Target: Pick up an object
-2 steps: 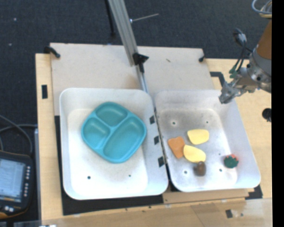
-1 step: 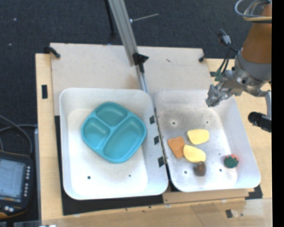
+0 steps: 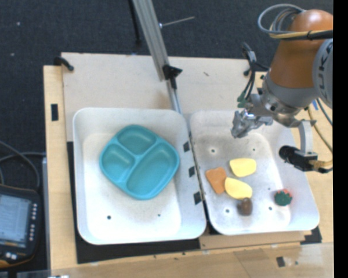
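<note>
Poised above the far edge of the right-hand shallow white plastic bin (image 3: 220,225), grey two-finger gripper (image 3: 242,126) on the orange-banded arm, clear of the contents. State of jaws: cannot tell from this slant. Nothing seen between them.

Candidates, all toward the near half of that bin: upper pale yellow rounded piece (image 3: 243,167), smooth and slightly glossy; lower pale yellow rounded piece (image 3: 238,187) just beside it, touching or nearly touching a flat orange wedge-like piece (image 3: 217,179) on the bin's left side; small dark brown lump (image 3: 245,207) near the near edge; small green knobbly object with a red spot (image 3: 283,197) toward the near right corner, well apart from the rest.

Probably best: descend straight over an isolated item, jaws spanning the narrow axis. Green object stands free but small; upper yellow piece broader, likely slippery. Avoid the crowded pair.

Left-hand white bin (image 3: 90,225): teal moulded plastic plate with three compartments (image 3: 140,161), smooth, rounded corners.
</note>
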`<move>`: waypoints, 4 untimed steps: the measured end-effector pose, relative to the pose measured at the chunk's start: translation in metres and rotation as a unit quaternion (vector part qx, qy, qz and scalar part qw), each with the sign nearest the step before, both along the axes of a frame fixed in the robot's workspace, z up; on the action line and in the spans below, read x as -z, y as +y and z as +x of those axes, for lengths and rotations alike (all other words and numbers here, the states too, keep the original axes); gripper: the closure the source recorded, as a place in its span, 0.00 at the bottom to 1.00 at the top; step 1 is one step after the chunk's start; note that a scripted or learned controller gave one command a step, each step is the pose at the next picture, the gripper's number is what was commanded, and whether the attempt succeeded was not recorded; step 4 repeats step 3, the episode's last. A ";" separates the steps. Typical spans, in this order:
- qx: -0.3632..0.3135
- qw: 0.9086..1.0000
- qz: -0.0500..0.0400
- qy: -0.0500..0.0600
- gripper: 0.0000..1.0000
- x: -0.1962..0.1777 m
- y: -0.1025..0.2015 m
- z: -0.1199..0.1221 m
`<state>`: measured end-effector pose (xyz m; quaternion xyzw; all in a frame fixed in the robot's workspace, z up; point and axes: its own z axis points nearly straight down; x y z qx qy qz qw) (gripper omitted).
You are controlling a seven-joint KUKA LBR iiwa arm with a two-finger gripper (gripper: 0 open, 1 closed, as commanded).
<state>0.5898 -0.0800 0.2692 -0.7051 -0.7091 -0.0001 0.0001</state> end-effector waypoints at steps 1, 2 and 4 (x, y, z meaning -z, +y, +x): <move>0.000 1.000 0.000 0.000 1.00 0.007 0.042 -0.002; -0.001 1.000 0.000 0.000 1.00 0.019 0.099 -0.008; -0.002 1.000 0.001 -0.001 1.00 0.011 0.155 -0.018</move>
